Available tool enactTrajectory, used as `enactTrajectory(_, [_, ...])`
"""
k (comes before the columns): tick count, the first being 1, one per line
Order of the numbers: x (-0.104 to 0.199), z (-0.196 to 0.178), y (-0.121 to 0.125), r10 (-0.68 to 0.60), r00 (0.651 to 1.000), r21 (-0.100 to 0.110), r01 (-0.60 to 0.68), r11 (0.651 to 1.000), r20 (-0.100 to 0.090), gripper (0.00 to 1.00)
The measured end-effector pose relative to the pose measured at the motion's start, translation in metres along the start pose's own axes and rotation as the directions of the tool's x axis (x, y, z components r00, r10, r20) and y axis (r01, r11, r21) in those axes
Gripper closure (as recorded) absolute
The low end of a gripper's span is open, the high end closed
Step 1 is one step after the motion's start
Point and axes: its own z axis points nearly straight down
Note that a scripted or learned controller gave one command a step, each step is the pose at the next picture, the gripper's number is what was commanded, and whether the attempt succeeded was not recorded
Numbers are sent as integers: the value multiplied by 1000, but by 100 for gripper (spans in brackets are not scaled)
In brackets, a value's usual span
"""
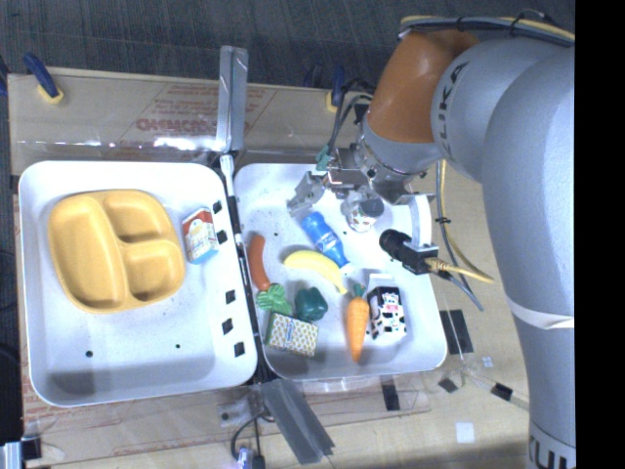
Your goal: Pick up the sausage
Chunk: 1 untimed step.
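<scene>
The sausage [257, 260], reddish-brown and slim, lies lengthwise along the left wall of the right bin [422, 352]. My gripper [333, 201] hangs over the bin's back half, up and to the right of the sausage and well apart from it. It sits just above the top end of a blue bottle [323, 235]. Its fingers [304, 192] are spread open and hold nothing.
Around the sausage lie a banana [312, 267], a green pepper [311, 304], leafy greens [274, 298], a patterned packet [293, 333], a carrot [356, 326] and a cow-print carton [388, 314]. The left bin [117, 364] holds a yellow divided tray [115, 247] and a small can [200, 234].
</scene>
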Motion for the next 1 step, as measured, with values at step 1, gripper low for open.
enactTrajectory(1, [72,19,-45,-125,992,0,125,992,1,0])
